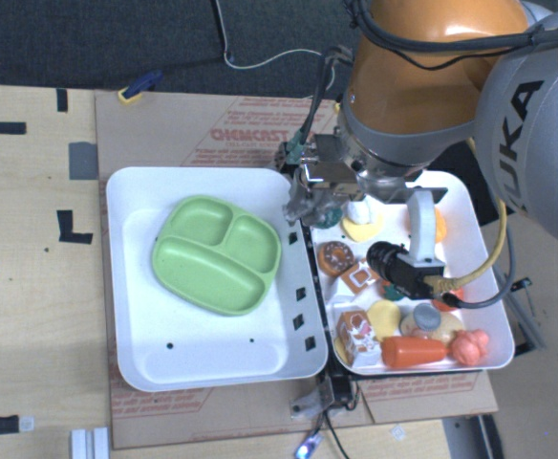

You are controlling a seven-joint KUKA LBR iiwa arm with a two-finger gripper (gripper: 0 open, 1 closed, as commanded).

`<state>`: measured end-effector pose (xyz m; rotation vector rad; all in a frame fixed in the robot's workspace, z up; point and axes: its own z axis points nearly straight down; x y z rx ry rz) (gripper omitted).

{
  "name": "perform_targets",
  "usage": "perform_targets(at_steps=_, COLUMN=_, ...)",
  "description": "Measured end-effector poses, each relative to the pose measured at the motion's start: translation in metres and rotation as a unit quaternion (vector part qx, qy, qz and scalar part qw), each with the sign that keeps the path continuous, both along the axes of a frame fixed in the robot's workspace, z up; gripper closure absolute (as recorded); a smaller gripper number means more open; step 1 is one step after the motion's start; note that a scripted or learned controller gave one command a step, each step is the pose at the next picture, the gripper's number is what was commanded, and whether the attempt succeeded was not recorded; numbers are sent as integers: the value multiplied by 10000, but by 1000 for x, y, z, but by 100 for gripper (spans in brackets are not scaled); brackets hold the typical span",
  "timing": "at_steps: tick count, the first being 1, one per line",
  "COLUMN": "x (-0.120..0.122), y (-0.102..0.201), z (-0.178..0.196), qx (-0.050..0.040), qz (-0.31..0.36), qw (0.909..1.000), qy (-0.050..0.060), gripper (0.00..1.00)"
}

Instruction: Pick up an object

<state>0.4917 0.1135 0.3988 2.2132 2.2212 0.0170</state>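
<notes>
Divided plate (218, 253) in left bin (126, 285) (toy foods (394, 328) right)

One fixed camera looks down obliquely on both bins (126, 256).

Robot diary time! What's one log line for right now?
arm: over right bin | gripper: near its top-left corner, grasp unclear | left bin: green plate | right bin: toy food, orange carrot
</notes>
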Motion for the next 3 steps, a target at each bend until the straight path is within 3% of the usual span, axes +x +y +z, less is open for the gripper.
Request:
perform_targets(at_steps=1, x=-1, y=0, z=2, qx=-29, qz=-6, qw=10000, qy=72, gripper=100)
perform_targets(at_steps=3, x=-1, y=0, z=21, qx=-43, qz=4, qw=9999, qy=91, gripper=100)
